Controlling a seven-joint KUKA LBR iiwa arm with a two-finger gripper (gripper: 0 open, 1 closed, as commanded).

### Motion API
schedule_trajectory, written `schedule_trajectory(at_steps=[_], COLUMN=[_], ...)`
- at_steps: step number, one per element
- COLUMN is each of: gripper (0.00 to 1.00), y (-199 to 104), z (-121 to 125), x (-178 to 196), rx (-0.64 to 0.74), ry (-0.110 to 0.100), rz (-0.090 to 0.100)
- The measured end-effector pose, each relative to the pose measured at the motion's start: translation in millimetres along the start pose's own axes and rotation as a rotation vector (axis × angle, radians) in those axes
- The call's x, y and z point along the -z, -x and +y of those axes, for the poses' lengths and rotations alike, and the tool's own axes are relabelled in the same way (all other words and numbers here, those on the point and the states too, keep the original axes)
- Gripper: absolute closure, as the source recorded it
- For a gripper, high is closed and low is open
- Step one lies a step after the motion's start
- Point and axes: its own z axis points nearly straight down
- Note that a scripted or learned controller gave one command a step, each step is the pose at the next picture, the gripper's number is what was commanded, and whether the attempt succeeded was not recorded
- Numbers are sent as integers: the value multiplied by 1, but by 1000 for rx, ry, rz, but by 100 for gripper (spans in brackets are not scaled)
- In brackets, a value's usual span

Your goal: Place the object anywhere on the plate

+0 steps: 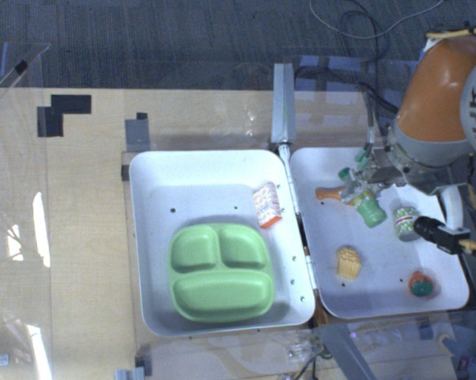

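Camera view: pincer [362, 180] hangs at upper middle of right bin [384, 297], finger state unclear, just above green bottle [371, 211]. Green plate [221, 271] sits lower centre of left bin [157, 228]; packet [267, 205] just beside it.

The grey arm [446, 97], banded in orange, is seen extended from the right, with its pincer [362, 186] lowered at the arm's left end.

A light green plate [221, 270] sits in a white bin [149, 228] on a pale wood-toned surface [75, 255]. The neighbouring white bin [455, 290] carries a green bottle [371, 212], a yellow cupcake-like item [348, 262] and a red-and-green piece [420, 284]; a white-and-orange packet [267, 205] has printed markings.
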Motion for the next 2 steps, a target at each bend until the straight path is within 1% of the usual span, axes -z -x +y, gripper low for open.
schedule_trajectory(at_steps=[1,2], gripper=[100,100], y=[-90,-149], z=[-2,-45], x=[-57,-57], rx=[119,116], ry=[-3,-5], rz=[3,3])
